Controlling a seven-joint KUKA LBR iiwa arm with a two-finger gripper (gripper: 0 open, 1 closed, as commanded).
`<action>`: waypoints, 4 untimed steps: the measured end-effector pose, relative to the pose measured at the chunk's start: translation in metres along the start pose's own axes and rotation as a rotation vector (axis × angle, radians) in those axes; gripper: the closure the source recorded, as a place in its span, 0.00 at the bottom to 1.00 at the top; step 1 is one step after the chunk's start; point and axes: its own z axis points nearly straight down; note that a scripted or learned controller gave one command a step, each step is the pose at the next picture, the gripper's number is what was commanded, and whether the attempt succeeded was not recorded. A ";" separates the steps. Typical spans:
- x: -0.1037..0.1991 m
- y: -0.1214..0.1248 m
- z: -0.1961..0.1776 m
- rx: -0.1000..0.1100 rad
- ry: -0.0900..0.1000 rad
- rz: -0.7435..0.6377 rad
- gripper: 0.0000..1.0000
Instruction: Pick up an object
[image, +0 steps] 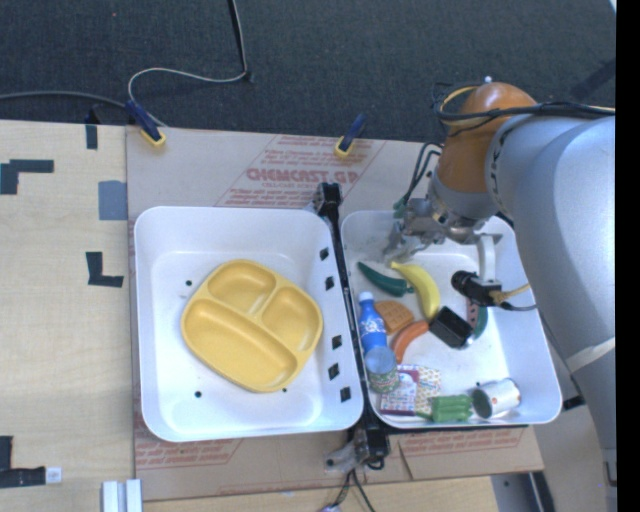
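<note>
From my remote station I see the hand (405, 235) lowered into the far end of the right white plastic bin (535, 375); I cannot tell its state, since its tips blur against the bin floor. No object is visibly held.

Items relative to the hand, nearest the camera first:
1. Silver cylindrical can (497, 397) and green block (450, 407), well below the hand at the bin's near edge.
2. Clear plastic bottle with blue label (374, 340), below the hand along the divider.
3. Black rectangular block (449, 327), below and right of the hand.
4. Yellow banana (421, 284), just below the hand, beside a dark green curved piece (383, 277).

The yellow compartmented plastic tray (252, 323) lies in the left white bin (160, 235), well left of the hand.
</note>
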 end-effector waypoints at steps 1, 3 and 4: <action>0.000 0.000 0.000 0.001 0.000 0.000 0.00; 0.000 0.000 -0.010 0.000 0.000 -0.001 0.00; 0.001 0.000 -0.020 0.000 0.000 -0.002 1.00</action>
